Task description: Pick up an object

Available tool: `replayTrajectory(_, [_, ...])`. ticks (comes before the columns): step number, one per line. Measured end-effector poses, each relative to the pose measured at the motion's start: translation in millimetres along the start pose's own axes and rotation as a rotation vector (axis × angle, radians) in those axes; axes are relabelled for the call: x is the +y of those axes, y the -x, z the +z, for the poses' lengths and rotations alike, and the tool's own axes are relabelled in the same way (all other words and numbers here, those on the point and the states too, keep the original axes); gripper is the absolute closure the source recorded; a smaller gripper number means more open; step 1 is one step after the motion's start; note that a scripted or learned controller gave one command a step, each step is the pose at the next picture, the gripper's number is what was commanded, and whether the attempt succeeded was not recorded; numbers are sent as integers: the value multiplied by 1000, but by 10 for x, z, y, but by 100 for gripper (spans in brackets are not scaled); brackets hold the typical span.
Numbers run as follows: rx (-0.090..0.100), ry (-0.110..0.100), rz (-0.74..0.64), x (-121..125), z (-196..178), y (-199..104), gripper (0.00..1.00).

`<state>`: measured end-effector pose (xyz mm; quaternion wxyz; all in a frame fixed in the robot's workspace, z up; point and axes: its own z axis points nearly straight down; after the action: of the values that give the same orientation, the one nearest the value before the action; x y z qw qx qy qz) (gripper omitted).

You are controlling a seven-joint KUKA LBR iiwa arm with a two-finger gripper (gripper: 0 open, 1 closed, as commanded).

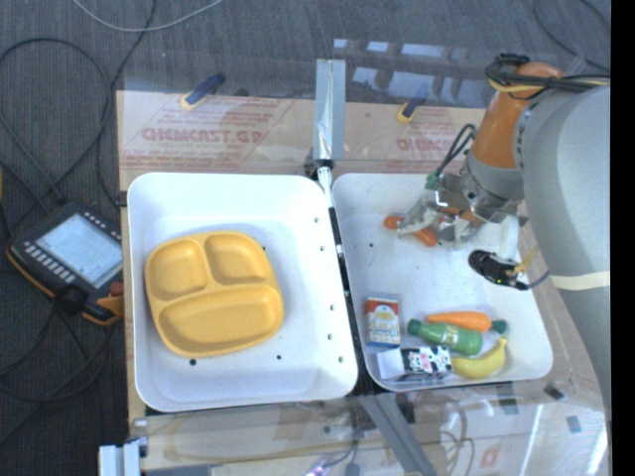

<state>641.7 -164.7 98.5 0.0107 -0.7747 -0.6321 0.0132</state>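
Observation:
My gripper (440, 218) hangs low over the back of the right bin (437, 281), beneath the arm's orange band. A small orange toy (409, 227) lies on the bin floor at the gripper's left tip; I cannot see whether it is touched or held. At the front of this bin lie a carrot (459, 319), a green bottle (448, 336), a banana (483, 361), a small orange-and-white carton (382, 320) and a black-and-white carton (427, 362).
The left bin (298, 216) holds a yellow divided plate (212, 292). A black cable end (493, 266) hangs off the arm over the right bin's right side. A metal post (328, 107) stands behind the seam between the bins. A teach pendant (65, 256) lies left of the bench.

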Motion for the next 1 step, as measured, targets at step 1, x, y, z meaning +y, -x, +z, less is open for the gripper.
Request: replayTrajectory(1, [7,-44,-17,139,99,35,0])
